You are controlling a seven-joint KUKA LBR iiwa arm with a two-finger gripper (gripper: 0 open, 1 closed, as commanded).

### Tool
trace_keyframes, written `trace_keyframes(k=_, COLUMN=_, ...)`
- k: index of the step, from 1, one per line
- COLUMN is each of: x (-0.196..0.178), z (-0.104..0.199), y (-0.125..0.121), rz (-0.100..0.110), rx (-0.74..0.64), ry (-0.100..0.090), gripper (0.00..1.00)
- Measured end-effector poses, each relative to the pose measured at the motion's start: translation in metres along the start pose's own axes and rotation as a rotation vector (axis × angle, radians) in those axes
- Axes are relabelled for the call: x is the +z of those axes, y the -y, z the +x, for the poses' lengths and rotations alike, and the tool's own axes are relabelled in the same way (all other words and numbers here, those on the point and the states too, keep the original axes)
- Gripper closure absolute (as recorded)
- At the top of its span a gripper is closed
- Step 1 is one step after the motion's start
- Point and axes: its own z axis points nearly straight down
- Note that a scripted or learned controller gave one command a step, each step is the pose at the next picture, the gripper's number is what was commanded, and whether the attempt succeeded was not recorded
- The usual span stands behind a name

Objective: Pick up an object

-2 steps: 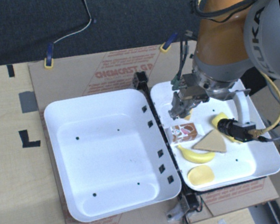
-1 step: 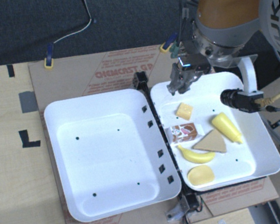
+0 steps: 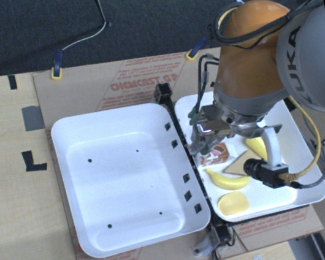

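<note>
camera view looks down on a table [image 3: 10, 184] topped with a cardboard sheet [image 3: 135, 81], dark fabric behind it, black tape marks off to the left. two white bins side by side: the left bin [image 3: 122, 183] and the right bin [image 3: 305, 194]. in the right one i count a yellow banana [image 3: 227, 180], a pale yellow round piece [image 3: 233, 203], another yellow piece [image 3: 257, 147] and a brownish-red item [image 3: 215, 155]. the jaws [image 3: 205, 140] hang just above that brownish item, banana just beside; can't tell how they're set.
</note>
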Motion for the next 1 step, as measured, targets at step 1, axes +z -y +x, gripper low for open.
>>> trace_keyframes(k=1, x=-0.1580, z=0.0489, y=-0.0136, rz=-0.025, rx=-0.008, ry=-0.005, gripper=1.00)
